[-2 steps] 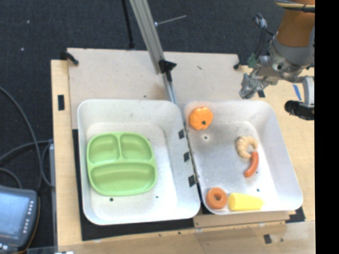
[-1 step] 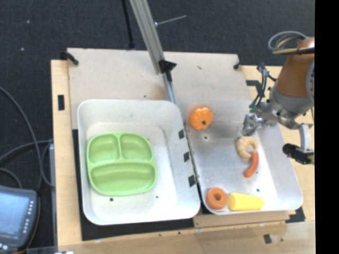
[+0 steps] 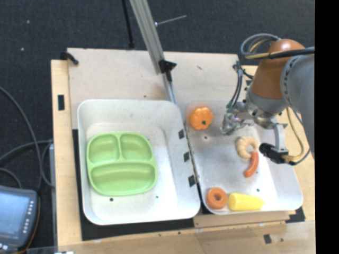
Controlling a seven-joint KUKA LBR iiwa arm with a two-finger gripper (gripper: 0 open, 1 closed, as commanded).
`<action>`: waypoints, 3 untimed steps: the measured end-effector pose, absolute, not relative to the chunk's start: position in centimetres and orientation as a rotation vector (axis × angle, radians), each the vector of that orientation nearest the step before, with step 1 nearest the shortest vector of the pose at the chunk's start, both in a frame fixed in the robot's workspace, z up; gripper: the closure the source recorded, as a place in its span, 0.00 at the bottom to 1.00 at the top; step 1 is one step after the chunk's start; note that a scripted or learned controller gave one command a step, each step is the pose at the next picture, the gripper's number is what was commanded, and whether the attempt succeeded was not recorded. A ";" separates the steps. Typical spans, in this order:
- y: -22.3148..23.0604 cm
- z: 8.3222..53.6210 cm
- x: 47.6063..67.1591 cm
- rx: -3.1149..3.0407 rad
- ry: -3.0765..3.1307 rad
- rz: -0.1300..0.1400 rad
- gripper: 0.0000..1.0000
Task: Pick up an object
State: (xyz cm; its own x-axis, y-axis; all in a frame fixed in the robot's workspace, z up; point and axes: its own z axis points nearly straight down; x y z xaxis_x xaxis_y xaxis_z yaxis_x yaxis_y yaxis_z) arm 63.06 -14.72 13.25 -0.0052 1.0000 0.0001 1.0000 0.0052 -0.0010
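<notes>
Dark carpet surrounds a pale wooden bench (image 3: pixel 122 73) bearing two shallow white bins side by side. Taking the right bin (image 3: pixel 280 192) as the landmark: a green divided plate (image 3: pixel 121 163) lies in the left bin (image 3: pixel 132 115) beside it, and every candidate for picking sits inside the right bin itself. An orange pumpkin-like toy (image 3: pixel 201 118) rests at its far left corner, a pale shrimp-like piece (image 3: pixel 246 146) and an orange-red sausage (image 3: pixel 251 164) lie near its middle, and an orange ring (image 3: pixel 216 197) and a yellow block (image 3: pixel 244 201) sit along its near edge. The gripper (image 3: pixel 232 121) hangs over the bin's far part, between the pumpkin toy and the shrimp piece, with nothing visibly held; whether its claw is apart or together I cannot tell. By my reading, no object is lifted yet, so the grasp and the lift are both left to do.
</notes>
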 end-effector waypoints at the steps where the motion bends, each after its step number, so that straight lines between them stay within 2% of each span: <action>1: -15.4 11.4 62.2 -2.223 -2.221 0.004 1.00; 2: -21.1 10.2 55.8 -2.229 -2.214 0.008 1.00; 3: -22.4 12.1 53.4 -2.226 -2.220 0.002 1.00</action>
